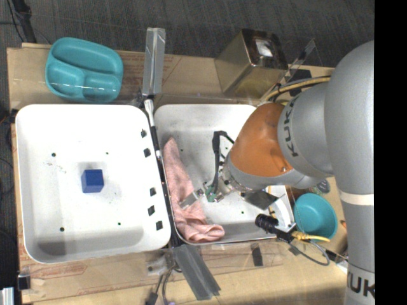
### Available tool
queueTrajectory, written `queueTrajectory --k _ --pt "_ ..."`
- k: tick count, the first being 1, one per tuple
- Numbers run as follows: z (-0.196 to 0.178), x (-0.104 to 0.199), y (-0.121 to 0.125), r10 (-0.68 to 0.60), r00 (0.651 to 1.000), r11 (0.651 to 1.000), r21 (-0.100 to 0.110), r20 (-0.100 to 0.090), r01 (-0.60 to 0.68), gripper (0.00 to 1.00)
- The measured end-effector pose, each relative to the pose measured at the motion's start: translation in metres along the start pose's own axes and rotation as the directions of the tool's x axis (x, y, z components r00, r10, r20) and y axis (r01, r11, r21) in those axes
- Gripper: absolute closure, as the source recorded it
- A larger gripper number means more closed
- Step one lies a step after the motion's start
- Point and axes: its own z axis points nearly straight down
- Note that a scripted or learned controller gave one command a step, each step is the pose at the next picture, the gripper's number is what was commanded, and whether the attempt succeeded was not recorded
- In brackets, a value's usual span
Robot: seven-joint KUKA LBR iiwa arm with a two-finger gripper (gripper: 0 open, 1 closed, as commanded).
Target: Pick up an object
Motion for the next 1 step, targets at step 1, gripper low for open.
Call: queueTrajectory --k 1 --pt "0.0001 -0.0172 0.0451 0.243 0.97 0.97 0.0 0.001 -0.243 0.0"
